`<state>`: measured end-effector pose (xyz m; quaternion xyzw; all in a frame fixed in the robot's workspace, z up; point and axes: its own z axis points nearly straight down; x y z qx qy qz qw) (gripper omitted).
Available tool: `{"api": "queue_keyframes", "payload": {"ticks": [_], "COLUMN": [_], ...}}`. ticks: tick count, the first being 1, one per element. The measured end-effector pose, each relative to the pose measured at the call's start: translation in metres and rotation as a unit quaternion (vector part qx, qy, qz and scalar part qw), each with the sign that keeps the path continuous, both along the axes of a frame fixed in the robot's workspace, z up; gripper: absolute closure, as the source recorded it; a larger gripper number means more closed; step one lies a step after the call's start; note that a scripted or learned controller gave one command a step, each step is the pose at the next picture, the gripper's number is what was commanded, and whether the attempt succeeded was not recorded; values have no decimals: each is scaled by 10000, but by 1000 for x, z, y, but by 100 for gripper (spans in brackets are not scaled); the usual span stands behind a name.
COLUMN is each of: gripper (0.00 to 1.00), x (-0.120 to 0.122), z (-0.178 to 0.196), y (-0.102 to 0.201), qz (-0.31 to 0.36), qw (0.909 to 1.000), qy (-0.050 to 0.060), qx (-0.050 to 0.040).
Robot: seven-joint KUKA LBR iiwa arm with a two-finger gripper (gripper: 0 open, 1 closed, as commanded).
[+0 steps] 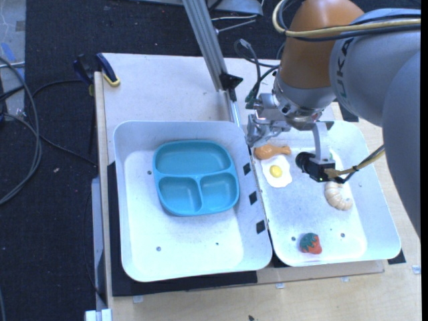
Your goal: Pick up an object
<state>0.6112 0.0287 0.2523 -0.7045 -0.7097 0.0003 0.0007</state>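
The gripper (pixel 257 136) is hanging over the far left corner of the right bin (pixel 374 239), close to the wall shared by the two bins. Whether it is open or closed cannot be told from this angle. Nothing is showing in its grasp.

At the far left of the bench (pixel 160 85), a clamp (pixel 107 72) with a yellow tip is sitting on the edge. The left bin (pixel 134 246) is holding a blue plate (pixel 196 177) with three compartments, lying flat in the far half of the bin.

A metal strut (pixel 204 32) is slanting down from the top of the view toward the place where the bins are meeting.

In the right bin, four toy foods are lying apart from one another. An orange piece (pixel 273 151) is lying just beside the gripper, on its near side. A fried egg (pixel 276 174) is lying just nearer than the orange piece, close to the left wall. A strawberry (pixel 309 243) is lying near the front edge. A pale pastry (pixel 338 196) is lying to the right of the egg, around mid-bin.

The arm (pixel 374 59) is reaching in from the right, above the far end of the right bin.
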Motion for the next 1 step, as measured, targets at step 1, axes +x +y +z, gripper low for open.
{"api": "queue_keyframes", "payload": {"ticks": [1], "gripper": [100], "x": [12], "z": [-3], "y": [42], "qz": [-5], "qw": [10000], "qy": [-17], "qx": [-3]}}
